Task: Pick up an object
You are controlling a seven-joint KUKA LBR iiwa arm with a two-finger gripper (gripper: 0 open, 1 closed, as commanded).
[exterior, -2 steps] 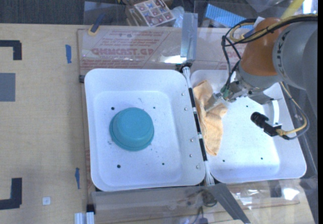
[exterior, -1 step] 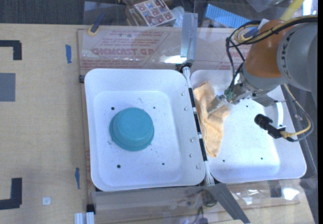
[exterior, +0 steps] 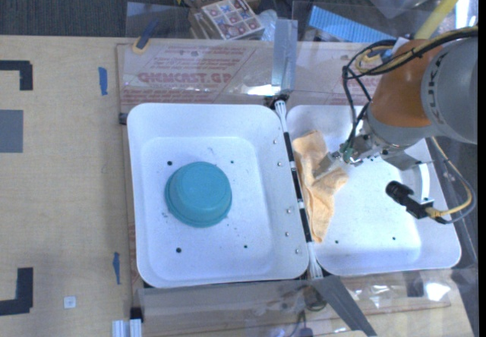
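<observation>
We see a teal bowl (exterior: pixel 199 193) upside down mid-left bin (exterior: pixel 144 130), open floor around it. In the right bin (exterior: pixel 395 248), a yellow cloth (exterior: pixel 317 190) hugs the left wall; the gripper (exterior: pixel 335 165) meets it, jaw state unclear to us.

1. Two white bins (exterior: pixel 152 127) are set side by side on a wooden bench (exterior: pixel 53 199).
2. Blue tape (exterior: pixel 102 81) is stuck at far left.
3. Cardboard boxes (exterior: pixel 224 5) are seen beyond the bench.

Wooden bench (exterior: pixel 61 199), two white bins (exterior: pixel 152 252)
</observation>
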